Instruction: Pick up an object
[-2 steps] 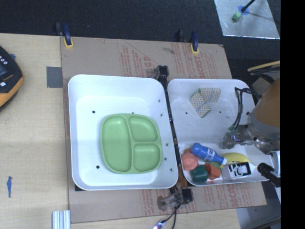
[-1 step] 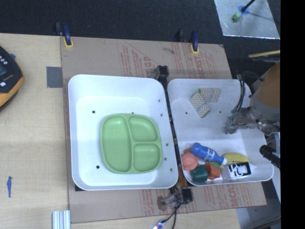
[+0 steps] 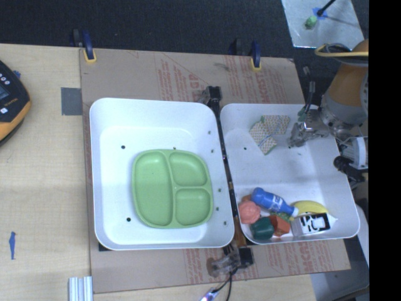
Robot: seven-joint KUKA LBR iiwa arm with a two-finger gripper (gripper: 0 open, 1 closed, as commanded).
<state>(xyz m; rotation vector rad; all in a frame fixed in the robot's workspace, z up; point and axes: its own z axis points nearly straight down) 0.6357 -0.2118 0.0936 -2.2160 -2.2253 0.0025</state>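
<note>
My gripper (image 3: 299, 134) hangs low over the far part of the right bin (image 3: 313, 168), just right of a crumpled patterned packet (image 3: 265, 133). I see nothing held in it. Along the bin's near edge a small heap lies together: a blue bottle (image 3: 273, 201), an orange-red ball (image 3: 249, 212), a dark green block (image 3: 262, 229), a small red piece (image 3: 282, 226), a yellow banana (image 3: 311, 206) and a white box with black marks (image 3: 313, 223).
The left bin (image 3: 106, 168) holds a light green divided plate (image 3: 171, 189). A black divider strip (image 3: 221, 162) runs between the bins. The arm's orange-banded wrist (image 3: 346, 86) stands over the right bin's far right corner. A yellow and black device (image 3: 9, 102) lies at the left edge.
</note>
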